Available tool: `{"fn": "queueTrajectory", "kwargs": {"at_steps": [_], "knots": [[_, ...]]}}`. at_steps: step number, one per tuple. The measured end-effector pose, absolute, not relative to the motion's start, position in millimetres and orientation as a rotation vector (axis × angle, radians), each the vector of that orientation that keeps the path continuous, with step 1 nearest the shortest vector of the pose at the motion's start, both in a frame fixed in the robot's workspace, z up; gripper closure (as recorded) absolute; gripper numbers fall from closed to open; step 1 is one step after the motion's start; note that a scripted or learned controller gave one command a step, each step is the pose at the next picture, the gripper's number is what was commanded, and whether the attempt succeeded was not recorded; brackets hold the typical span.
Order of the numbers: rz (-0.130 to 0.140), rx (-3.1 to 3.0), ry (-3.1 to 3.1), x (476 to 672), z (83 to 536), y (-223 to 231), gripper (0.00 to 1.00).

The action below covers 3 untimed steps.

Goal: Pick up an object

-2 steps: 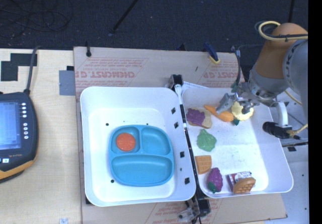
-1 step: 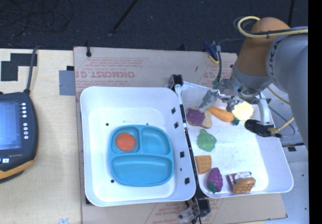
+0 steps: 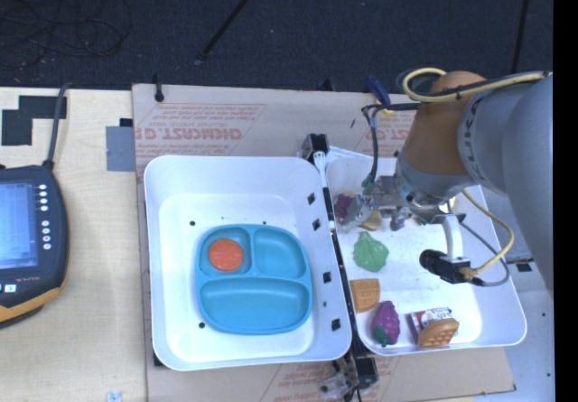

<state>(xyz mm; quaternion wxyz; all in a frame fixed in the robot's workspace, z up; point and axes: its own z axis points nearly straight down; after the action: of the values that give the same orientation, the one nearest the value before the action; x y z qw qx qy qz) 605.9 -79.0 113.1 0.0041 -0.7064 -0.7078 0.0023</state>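
pincer (image 3: 372, 209) grip unclear, over right bin (image 3: 506, 319): one green toy (image 3: 370, 252), one purple (image 3: 386, 322).

shallow white plastic bins (image 3: 172, 210): 2 | blue three-compartment plastic tray (image 3: 255, 279): 1 | round orange piece (image 3: 226, 254): 1 | green leafy toy (image 3: 370, 252): 1 | purple grape-like toy (image 3: 386, 322): 1 | tan flat square toys (image 3: 365, 294): 2 | black handheld screen pendant (image 3: 27, 242): 1

You can't make out the gripper (image 3: 375, 208) fingers under the wrist, and the arm (image 3: 506, 147) runs off at three o'clock.
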Motion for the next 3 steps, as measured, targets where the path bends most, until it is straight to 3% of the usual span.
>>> {"fn": "queueTrajectory", "kwargs": {"at_steps": [1, 2, 3], "knots": [[0.007, -2.218, -2.215, 571.2, 85.7, -82.1, 0.0], [-0.001, -2.22, -2.226, 632.4, 87.9, -104.8, 0.0], [0.001, -2.218, -2.223, 644.2, 87.7, -84.8, 0.0]]}}
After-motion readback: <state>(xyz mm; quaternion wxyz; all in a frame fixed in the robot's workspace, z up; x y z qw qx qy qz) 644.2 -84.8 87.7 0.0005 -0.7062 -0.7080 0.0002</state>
